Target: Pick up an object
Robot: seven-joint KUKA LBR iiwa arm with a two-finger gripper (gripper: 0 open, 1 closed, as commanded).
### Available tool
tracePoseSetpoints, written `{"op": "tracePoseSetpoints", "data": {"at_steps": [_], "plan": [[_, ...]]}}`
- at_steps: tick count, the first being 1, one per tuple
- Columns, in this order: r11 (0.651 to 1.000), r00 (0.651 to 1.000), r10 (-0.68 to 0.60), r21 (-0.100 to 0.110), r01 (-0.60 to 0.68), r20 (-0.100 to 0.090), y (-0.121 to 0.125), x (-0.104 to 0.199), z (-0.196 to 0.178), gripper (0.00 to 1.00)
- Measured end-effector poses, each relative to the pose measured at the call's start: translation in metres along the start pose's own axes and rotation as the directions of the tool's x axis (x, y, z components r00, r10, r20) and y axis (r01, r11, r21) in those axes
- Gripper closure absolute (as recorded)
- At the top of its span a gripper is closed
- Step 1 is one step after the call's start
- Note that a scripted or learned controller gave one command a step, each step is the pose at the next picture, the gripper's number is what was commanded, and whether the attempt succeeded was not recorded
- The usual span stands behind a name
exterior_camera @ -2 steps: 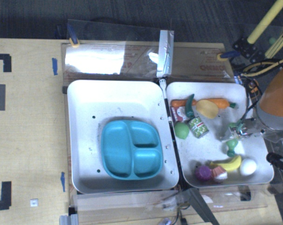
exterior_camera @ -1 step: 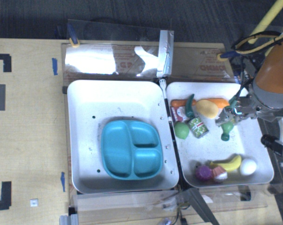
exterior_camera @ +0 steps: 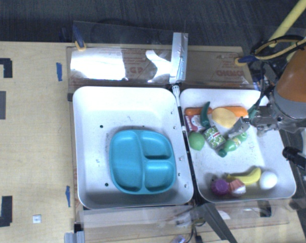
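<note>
I reach in from the right over the right bin (exterior_camera: 287,186), and my gripper (exterior_camera: 239,128) hangs low above the clutter near that bin's back edge, angled toward the pile because that is where the most things lie close together. Whether it is wide or narrow I cannot tell, and I see nothing clearly held.

The nearest candidates sit right under it: one yellow lemon (exterior_camera: 224,117) touching one orange carrot (exterior_camera: 236,110), one green bottle (exterior_camera: 231,144) just beside my tip, and one green-and-red packet (exterior_camera: 213,136) leaning on it. One green lime (exterior_camera: 196,141) rests against the bin's left wall, below one red-labelled carton (exterior_camera: 192,117), though that label is too blurred to be sure.

Along the front edge lie one banana (exterior_camera: 248,176), one white egg (exterior_camera: 268,180) and one purple fruit (exterior_camera: 220,186), with a small red-and-white piece (exterior_camera: 237,187) between them; they have settled there, well apart from my tip.

The left bin (exterior_camera: 87,105) carries one blue divided tray (exterior_camera: 142,160), with three compartments.
</note>
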State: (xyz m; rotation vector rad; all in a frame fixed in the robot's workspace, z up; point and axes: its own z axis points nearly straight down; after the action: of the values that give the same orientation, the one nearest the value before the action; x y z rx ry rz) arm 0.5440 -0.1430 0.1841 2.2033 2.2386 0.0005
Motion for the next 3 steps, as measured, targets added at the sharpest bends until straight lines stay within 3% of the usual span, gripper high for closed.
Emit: {"op": "tracePoseSetpoints", "data": {"at_steps": [1,2,3], "plan": [[0.997,0.997,0.079,-0.005,-0.079,0.002,0.017,0.010,0.079,0.00],[0.996,0.996,-0.093,-0.003,0.093,0.001,0.031,-0.031,0.098,0.00],[0.996,0.996,-0.093,-0.011,0.093,0.005,0.033,-0.032,0.085,1.00]]}}
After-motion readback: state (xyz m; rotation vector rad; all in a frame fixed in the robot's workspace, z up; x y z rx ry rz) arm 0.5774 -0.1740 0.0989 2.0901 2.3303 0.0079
